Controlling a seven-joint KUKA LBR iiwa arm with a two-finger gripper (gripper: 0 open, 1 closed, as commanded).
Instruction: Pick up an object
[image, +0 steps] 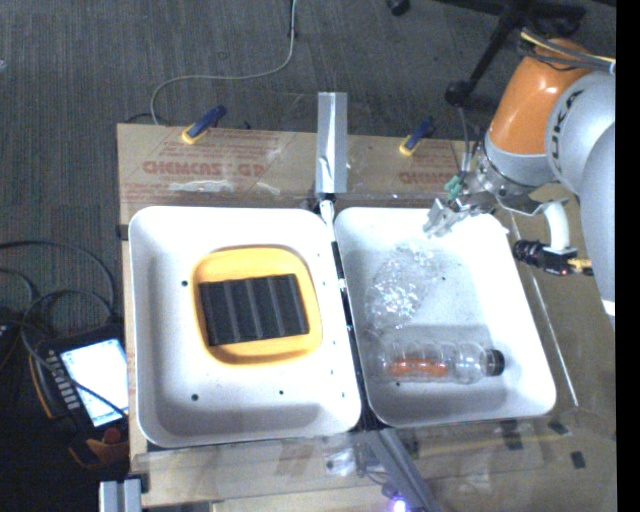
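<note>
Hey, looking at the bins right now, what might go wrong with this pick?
The clear bottle lies on its side in the right bin, so it may roll from a grasp. The crumpled clear plastic is see-through and could be misjudged. The gripper hovers at the bin's far rim, so a descent might clip it.

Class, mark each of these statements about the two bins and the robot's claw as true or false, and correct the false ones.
1. The yellow tray lies in the left bin. True.
2. The clear bottle stands upright. False: it lies on its side in the right bin.
3. The claw is above the right bin's far edge. True.
4. The crumpled clear plastic sits in the left bin. False: it is in the right bin, beyond the bottle.
</note>
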